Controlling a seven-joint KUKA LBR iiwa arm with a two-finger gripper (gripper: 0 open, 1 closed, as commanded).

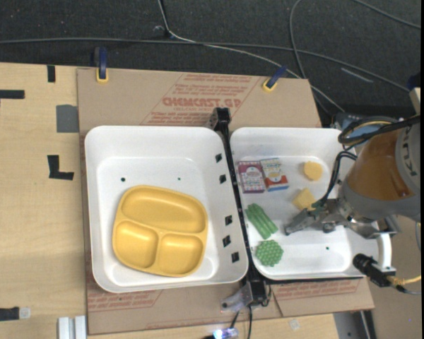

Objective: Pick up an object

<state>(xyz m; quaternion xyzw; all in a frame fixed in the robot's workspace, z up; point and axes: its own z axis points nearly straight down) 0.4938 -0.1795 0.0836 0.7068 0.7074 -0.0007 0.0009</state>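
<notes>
In the left bin [99, 189] we see a yellow divided tray [160, 229]. In the right bin [325, 260] lie green pieces [261, 219], small cartons [261, 175] and yellow chunks [304, 198]. Our arm [381, 171] bends in low from the right, fingers [295, 224] apart, gripping nothing, beside the chunks.

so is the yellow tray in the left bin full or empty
Empty: the yellow tray lies flat in the left bin, and all three of its compartments show bare yellow plastic.

A grey robot arm [399, 182] with a broad orange band [373, 168] above its wrist, black cables looping alongside, ending in a dark metal two-finger gripper [291, 227].
</notes>
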